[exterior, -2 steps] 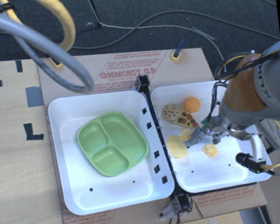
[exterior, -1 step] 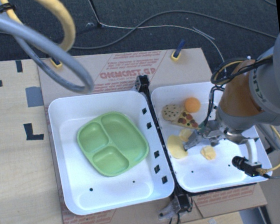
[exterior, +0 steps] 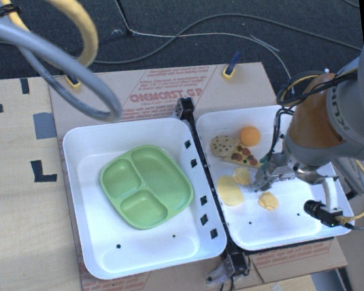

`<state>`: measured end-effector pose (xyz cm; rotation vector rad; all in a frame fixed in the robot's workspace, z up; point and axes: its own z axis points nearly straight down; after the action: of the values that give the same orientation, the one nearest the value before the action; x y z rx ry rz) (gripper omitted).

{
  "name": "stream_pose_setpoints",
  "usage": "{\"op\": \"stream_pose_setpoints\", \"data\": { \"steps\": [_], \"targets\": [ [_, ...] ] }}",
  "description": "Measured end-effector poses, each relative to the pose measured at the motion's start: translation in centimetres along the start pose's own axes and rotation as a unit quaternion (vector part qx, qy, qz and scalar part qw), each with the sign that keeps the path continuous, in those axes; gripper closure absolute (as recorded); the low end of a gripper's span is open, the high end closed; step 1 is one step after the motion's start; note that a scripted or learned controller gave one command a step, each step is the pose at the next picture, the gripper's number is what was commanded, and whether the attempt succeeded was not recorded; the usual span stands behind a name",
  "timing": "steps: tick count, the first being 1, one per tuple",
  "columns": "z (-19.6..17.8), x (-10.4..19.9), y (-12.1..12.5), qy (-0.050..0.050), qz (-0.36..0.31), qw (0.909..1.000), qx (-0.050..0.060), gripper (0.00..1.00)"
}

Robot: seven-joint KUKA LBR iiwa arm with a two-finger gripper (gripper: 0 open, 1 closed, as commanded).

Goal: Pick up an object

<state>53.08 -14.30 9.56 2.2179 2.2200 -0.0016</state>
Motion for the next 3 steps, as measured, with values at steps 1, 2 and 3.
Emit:
{"op": "stream_pose_setpoints", "data": {
  "steps": [1,2,3],
  "targets": [
    [-5.2,0.4,-0.9,0.002,0.000,1.0000,0.001,1.00],
    [-9.4,0.6,-1.1,0.002,0.000,1.0000,0.000,1.00],
    [-12.4,0.7,-1.0,0.001,0.000,1.0000,0.000,1.00]
  ]
}}
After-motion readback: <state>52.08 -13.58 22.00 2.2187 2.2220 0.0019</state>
